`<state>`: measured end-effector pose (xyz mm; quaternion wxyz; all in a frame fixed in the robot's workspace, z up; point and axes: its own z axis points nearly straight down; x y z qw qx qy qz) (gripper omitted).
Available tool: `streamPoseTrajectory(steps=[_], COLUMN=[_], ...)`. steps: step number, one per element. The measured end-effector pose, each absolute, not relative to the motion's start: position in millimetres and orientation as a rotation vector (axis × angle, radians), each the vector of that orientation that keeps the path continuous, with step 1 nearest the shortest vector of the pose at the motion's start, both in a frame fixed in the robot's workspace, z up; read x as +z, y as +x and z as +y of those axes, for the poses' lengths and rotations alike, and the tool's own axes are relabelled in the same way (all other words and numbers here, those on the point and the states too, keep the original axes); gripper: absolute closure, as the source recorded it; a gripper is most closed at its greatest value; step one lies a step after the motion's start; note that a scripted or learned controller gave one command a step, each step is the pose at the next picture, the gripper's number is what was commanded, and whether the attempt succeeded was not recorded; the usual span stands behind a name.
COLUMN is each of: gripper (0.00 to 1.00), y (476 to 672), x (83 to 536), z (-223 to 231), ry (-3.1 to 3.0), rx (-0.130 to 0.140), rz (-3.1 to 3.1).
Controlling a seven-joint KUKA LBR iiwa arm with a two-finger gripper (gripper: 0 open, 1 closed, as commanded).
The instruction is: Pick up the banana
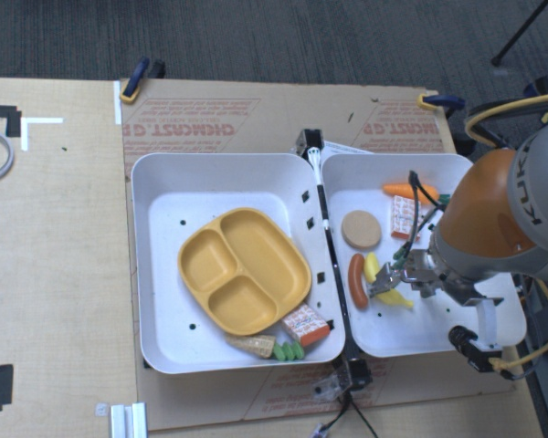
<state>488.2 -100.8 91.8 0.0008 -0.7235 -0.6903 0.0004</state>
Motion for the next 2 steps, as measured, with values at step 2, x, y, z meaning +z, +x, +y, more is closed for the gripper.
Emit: streamPoseTrajectory(steps=[2], gripper=[1.00], y=[498.4], x=[209.0], z=[-104.1], ry=[-2.581], rx=[0.000], rz=[-1.793])
